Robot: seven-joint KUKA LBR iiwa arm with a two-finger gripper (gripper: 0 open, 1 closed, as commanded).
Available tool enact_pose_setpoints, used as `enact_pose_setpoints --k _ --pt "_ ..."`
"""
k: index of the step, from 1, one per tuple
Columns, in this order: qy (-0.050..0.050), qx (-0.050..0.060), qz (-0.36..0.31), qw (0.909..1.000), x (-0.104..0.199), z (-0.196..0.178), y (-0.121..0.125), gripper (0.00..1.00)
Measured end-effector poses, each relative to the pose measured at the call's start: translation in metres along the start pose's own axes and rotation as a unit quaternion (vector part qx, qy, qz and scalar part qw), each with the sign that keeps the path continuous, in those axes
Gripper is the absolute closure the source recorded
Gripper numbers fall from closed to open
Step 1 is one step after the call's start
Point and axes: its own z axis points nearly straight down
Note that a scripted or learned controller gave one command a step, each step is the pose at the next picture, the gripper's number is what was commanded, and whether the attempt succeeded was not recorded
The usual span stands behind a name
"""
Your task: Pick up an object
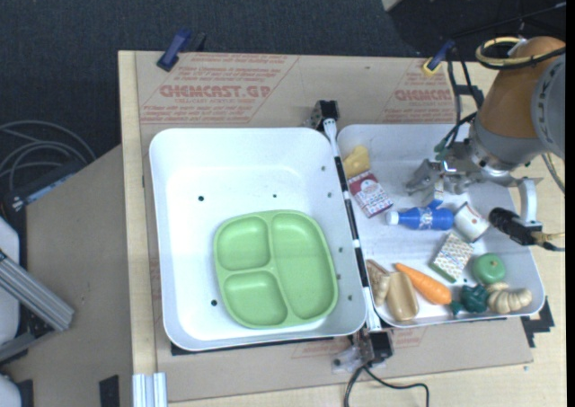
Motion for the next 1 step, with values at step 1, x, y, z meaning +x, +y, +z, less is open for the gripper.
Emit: enact_pose_setpoints --k 1 --pt "0.0 -0.002 0.0 1.0 0.0006 -0.0105 0.0009 1.0"
